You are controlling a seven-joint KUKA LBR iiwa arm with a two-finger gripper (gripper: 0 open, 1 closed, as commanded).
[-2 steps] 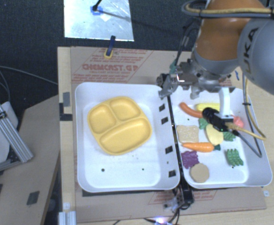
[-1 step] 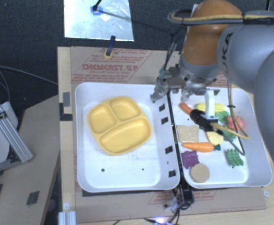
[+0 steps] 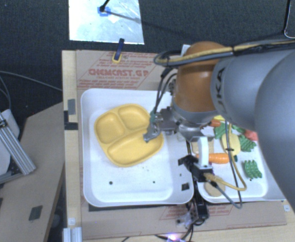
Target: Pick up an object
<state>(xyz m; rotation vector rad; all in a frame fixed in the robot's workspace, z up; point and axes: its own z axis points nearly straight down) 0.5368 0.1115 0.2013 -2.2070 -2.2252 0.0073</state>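
Though beside end effector point(image 3: 152, 133), plate point(image 3: 124, 135) flat.

yellow tray point(image 3: 122, 130): glossy plastic | bins point(image 3: 94, 185): smooth white plastic | bench point(image 3: 46, 135): matt wood

Dark carpet floor point(image 3: 26, 34) w/ bright light patch point(image 3: 106, 14), tan bench point(image 3: 41, 150) below.

A yellow plate point(image 3: 126, 134) with three compartments lies in the left bin point(image 3: 132, 193), toward its far side. The gripper point(image 3: 152, 133) sits at the plate's right edge (finger state unclear). The arm point(image 3: 248, 84) crosses above the right bin point(image 3: 258, 190), which holds a carrot point(image 3: 219, 159) and green pieces point(image 3: 252, 169), well right of the plate.
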